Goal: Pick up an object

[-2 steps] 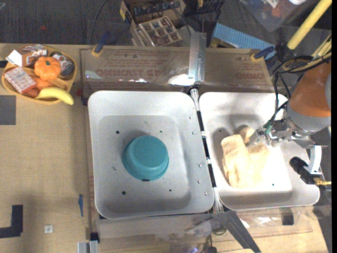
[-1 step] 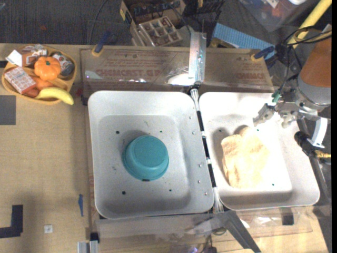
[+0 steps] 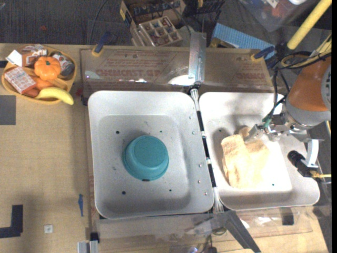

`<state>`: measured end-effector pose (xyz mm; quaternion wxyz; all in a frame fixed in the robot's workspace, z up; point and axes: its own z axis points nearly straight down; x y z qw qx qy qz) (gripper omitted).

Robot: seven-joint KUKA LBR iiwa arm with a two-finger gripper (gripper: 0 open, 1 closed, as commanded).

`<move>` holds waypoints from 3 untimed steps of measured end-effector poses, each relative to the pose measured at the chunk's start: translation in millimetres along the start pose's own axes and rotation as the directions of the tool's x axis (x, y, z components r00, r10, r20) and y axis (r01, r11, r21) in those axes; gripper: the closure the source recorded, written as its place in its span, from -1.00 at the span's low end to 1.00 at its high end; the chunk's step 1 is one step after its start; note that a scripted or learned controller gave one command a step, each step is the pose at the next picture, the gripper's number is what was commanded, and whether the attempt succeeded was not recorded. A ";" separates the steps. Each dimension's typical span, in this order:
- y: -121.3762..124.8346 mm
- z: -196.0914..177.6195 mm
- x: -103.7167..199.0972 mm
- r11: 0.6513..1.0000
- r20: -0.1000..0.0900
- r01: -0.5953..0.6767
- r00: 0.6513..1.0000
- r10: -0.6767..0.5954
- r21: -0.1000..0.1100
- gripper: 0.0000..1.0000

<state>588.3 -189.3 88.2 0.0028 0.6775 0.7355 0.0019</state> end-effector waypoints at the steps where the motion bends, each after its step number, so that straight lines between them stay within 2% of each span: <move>1: 5.3 -0.7 52.2 0.969 -0.001 0.245 0.969 -0.245 -0.001 -1.00; 2: -16.0 -1.2 85.7 0.922 0.000 0.388 0.922 -0.388 -0.003 -1.00; 3: 9.3 -0.6 79.3 0.989 0.001 0.151 0.989 -0.151 -0.003 -1.00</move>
